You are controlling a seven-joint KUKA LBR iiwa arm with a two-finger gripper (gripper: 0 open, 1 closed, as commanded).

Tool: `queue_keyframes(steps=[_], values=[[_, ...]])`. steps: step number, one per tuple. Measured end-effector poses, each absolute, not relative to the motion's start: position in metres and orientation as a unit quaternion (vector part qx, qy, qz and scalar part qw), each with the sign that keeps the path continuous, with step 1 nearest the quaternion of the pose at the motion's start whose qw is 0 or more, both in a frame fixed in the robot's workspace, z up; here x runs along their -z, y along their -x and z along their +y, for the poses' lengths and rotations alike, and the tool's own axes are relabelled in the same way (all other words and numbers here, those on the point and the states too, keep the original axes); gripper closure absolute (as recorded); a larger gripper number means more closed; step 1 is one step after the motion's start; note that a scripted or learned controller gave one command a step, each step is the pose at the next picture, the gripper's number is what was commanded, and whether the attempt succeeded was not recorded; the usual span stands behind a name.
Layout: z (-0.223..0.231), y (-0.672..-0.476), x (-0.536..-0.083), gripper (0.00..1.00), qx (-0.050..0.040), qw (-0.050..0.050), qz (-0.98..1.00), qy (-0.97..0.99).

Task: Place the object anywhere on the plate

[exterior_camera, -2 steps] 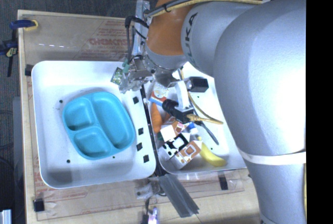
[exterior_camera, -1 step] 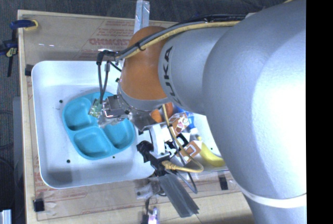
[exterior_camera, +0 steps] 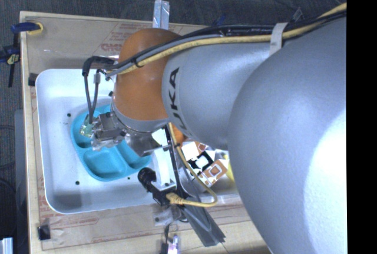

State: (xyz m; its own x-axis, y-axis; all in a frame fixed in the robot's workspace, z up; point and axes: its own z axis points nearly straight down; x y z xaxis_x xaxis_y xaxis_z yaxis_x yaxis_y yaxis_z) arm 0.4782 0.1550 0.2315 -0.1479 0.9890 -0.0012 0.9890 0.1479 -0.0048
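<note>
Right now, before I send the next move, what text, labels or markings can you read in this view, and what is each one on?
"KA": black letters on the grey arm, the rest of the word hidden by its curve.
Red print on the bench board behind the bin: too faint to read.
Black-and-white square pattern on a tag under the arm: a marker, no readable words.

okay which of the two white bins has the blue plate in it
The left bin, the one whose white floor and rim are in open view. The blue plate lies in it, partly under the arm's wrist. The right bin sits mostly hidden beneath the arm.
</note>
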Motion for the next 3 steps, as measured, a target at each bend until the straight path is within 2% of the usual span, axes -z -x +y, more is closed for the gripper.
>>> queue_keyframes(steps=[1, 2, 3], values=[[0.091, -0.502, -0.378, 1.0, -0.0022, 0.0, -0.634, 0.774], [0.108, -0.477, -0.196, 1.0, -0.0031, 0.002, -0.815, 0.579], [0.108, -0.477, -0.197, 0.0, -0.0029, 0.002, -0.815, 0.579]])
